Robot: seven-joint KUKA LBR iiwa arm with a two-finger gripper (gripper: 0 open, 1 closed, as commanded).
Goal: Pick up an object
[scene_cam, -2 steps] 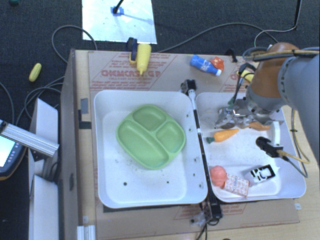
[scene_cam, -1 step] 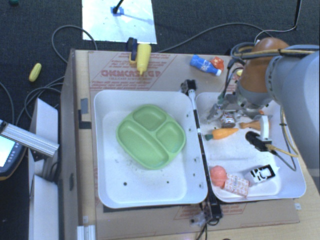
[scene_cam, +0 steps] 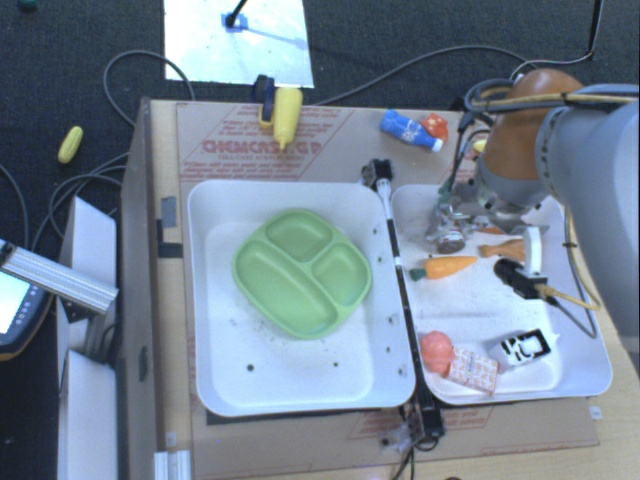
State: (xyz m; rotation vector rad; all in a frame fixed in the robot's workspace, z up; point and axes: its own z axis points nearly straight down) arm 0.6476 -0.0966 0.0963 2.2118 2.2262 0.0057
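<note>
- The grey arm (scene_cam: 590, 158) reached in from the right and ended over the far left part of the right bin (scene_cam: 480, 313).
- The gripper (scene_cam: 448, 228) sat low in that bin, near the wall shared with the left bin (scene_cam: 300, 368). Whether it was open or closed could not be told, and nothing could be seen held in it.
- An orange carrot (scene_cam: 450, 266) lay just in front of the gripper, close to it; contact could not be confirmed.
- A tan wooden piece (scene_cam: 503, 250) lay to the right of the carrot.
- A pink ball (scene_cam: 436, 350), a pink-and-white packet (scene_cam: 472, 368) and a black-and-white item (scene_cam: 525, 346) lay along the near edge of the right bin, well apart from the gripper.
- A green divided plate (scene_cam: 302, 271) lay in the middle of the left bin.
</note>
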